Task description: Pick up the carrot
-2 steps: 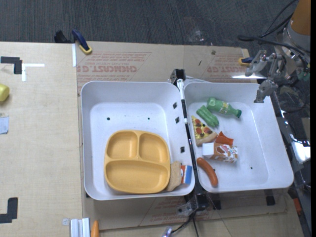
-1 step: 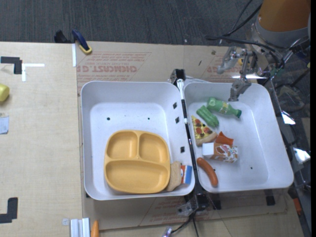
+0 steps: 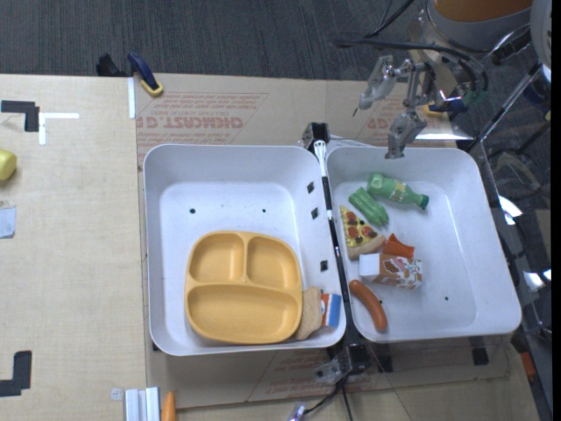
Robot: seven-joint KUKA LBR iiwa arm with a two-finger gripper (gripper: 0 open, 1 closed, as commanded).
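Plate (image 3: 244, 288) in the left bin (image 3: 166, 235), right bin (image 3: 473, 261) beside it, bottle (image 3: 399, 191), pizza slice (image 3: 357, 231), carton (image 3: 401, 270) and sausage (image 3: 369, 304) inside the right bin

Red print on the cardboard sheet (image 3: 230, 115) behind the bins appears upside down and mirrored; it cannot be read.

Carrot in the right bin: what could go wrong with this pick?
The long orange carrot lies close to the right white bin's left wall, which may leave the pincer little room there. The orange-and-white carton and small white block sit just behind it and could be bumped or grabbed instead.
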